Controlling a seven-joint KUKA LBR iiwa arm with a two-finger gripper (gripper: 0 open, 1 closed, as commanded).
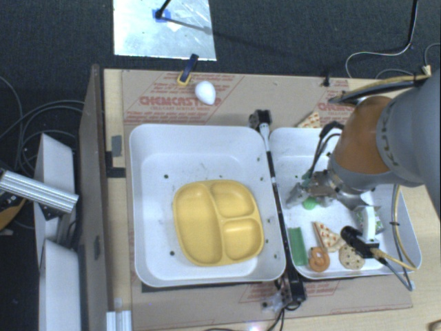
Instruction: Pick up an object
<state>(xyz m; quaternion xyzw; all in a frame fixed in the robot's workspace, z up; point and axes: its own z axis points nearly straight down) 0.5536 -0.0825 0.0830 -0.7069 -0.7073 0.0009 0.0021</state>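
**STEP IN HAND: APPROACH AND GRASP, RIGHT BIN**

**Status.** My gripper [307, 192] sits low inside the right bin [288, 142], near its left wall and about midway along it. My wrist and the orange band cover it from above. I cannot tell from this view whether the gripper is apart, together or clamped on anything.

**Position of the target.** I judge the nearest candidate to be the small green object [311, 203]. It shows just at the lower edge of my gripper, touching it or nearly so. Whether it lies on the bin floor or is raised off it cannot be made out. I therefore count the pick as not yet confirmed.

**Other items.** A green block [296, 244] lies along the left wall nearer the front of the same bin. A pizza slice [328, 236] lies beside it, and a round brown cookie [318, 259] lies in front of the two. All three are apart from my gripper. The left bin [155, 150] holds a yellow divided plate [218, 221].

**Next move.**
1. Close on the small green object, if this is not already done.
2. Lift straight up, clear of the bin wall.
3. Check that the object rises with the gripper. It is small and could slip out.
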